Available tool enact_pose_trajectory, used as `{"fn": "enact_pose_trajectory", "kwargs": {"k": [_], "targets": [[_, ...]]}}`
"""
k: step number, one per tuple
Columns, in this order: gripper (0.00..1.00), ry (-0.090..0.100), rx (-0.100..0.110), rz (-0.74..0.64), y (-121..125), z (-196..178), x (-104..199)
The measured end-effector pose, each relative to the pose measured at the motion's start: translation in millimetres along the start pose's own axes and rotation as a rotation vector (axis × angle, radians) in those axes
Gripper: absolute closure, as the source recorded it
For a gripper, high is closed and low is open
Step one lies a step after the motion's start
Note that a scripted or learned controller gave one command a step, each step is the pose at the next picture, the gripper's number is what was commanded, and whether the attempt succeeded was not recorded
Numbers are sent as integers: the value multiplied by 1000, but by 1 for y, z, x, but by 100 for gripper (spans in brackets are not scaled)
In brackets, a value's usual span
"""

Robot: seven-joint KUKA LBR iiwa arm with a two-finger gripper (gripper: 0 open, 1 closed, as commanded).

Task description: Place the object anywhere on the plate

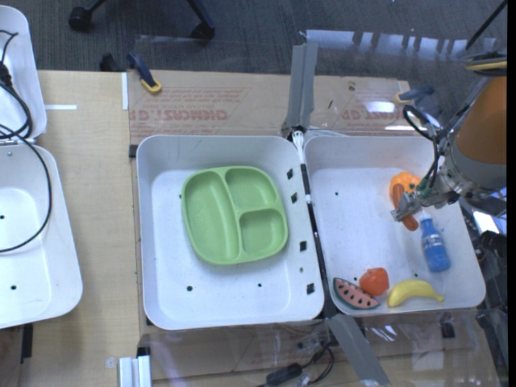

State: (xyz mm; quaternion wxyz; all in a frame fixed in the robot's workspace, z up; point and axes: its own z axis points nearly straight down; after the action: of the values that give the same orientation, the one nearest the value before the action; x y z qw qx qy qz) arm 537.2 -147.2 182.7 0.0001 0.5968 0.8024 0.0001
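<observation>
A light green plate (235, 214) with three compartments lies in the left bin (161, 297). In the right bin (347, 216), my gripper (408, 207) hangs low at the right side, directly over an orange toy (401, 186). The gripper hides part of that toy, and an orange-red bit of it shows just below the gripper. A blue bottle (434, 246) lies just below and to the right of the gripper. I cannot make out anything held in the gripper.
Along the right bin's front edge lie a watermelon slice (354, 294), a red-orange round toy (374, 280) and a yellow banana (414, 293). A grey divider (301, 95) rises between the bins at the back. Cables hang beside the arm (484, 127).
</observation>
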Motion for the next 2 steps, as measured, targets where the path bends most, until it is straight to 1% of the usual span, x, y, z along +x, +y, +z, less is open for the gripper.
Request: {"fn": "enact_pose_trajectory", "kwargs": {"k": [1, 2], "targets": [[100, -1, 2, 47, 23, -66, 121], [100, 0, 5, -103, 56, -14, 191]]}}
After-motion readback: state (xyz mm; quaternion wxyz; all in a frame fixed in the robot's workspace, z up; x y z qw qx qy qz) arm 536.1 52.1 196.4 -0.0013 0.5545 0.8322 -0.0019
